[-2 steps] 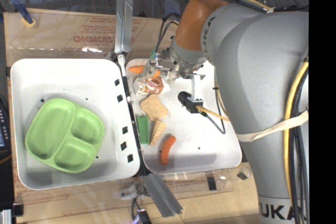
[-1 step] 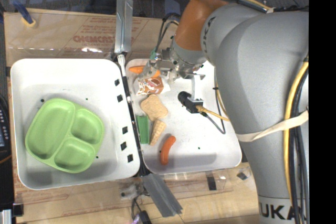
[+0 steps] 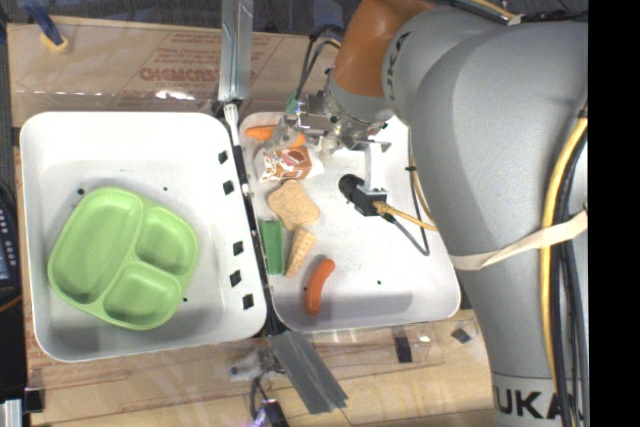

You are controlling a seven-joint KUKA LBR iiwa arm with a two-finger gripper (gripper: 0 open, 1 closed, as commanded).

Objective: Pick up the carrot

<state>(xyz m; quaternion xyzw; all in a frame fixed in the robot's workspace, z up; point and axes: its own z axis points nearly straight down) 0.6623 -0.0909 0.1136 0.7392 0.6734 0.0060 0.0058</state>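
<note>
The big grey arm [image 3: 490,135] is the closest thing to my camera. It comes in from the right and covers a lot of the right bin [image 3: 425,290]. I can see its orange band [image 3: 365,45] just above the wrist.

My gripper [image 3: 318,127] sits low over the far end of the right bin. I cannot tell how it is set, because the wrist hides it from above.

The carrot [image 3: 261,132] lies just beside the gripper, on its left. It is a small orange piece in the far left corner of the right bin, close to the wall. I do not see it in the gripper.

Just below the gripper is a small packet [image 3: 284,161] with red and brown on it. A bit further below lies a tan waffle [image 3: 294,204], and touching that is a cone [image 3: 299,250]. A green stick [image 3: 272,246] lies next to the cone, along the wall between the bins. Further still is a red-orange sausage [image 3: 318,285], near the front of the bin.

To the lower right of the gripper there is a black part [image 3: 356,192] with a yellow cable [image 3: 410,218].

Far to the left of the gripper is the left bin [image 3: 60,140]. A light green tray [image 3: 122,258] with three parts rests in it, well apart from the gripper.
</note>
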